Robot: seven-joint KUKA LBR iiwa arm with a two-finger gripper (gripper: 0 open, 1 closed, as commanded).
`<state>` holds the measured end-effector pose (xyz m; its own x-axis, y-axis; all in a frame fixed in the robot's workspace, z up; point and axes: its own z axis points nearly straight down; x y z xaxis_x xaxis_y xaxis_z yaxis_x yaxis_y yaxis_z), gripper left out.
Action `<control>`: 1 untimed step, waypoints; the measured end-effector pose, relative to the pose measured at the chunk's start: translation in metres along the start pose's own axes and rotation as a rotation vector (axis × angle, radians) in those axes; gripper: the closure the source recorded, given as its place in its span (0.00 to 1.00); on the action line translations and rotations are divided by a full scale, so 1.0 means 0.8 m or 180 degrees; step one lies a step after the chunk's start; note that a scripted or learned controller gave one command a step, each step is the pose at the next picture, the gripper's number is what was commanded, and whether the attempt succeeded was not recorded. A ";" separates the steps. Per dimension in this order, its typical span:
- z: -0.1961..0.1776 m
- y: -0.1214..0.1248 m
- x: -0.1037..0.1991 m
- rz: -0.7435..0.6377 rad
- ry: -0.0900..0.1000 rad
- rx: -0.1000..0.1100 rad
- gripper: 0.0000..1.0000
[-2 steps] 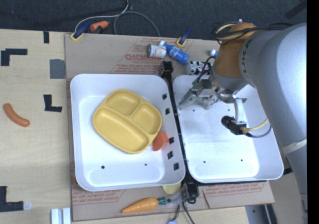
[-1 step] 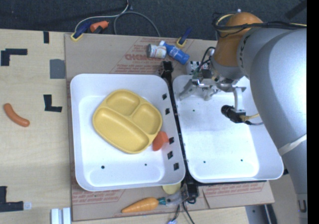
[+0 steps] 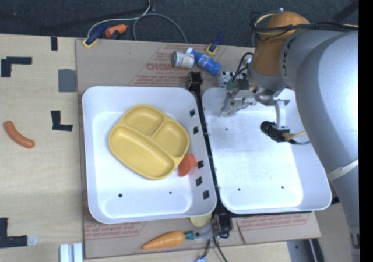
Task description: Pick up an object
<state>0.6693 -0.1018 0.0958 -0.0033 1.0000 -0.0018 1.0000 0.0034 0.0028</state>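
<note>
Carrot [image 3: 165, 240] lies on the bench's near edge, outside the bins. Both pickable things sit in the left bin [image 3: 99, 197]: yellow plate [image 3: 149, 140] centred, small orange piece [image 3: 187, 165] touching its right rim. Gripper [image 3: 233, 101] hovers at the right bin's [image 3: 315, 197] far-left corner (opening cannot be told), so targets lie leftward, nearer.

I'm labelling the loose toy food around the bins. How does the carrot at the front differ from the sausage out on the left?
The carrot is orange and tapers to a point, with a pale stub at its thick end; the sausage is redder, with both ends rounded. The carrot lies on the brown board just in front of the left bin; the sausage lies apart on the lighter bench top to that bin's left. Both lie flat outside the bins.
</note>
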 end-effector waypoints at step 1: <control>0.001 0.000 0.000 0.0000 -0.0003 0.0003 0.00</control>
<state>0.6691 -0.1021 0.0952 -0.0033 1.0000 -0.0028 1.0000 0.0033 0.0020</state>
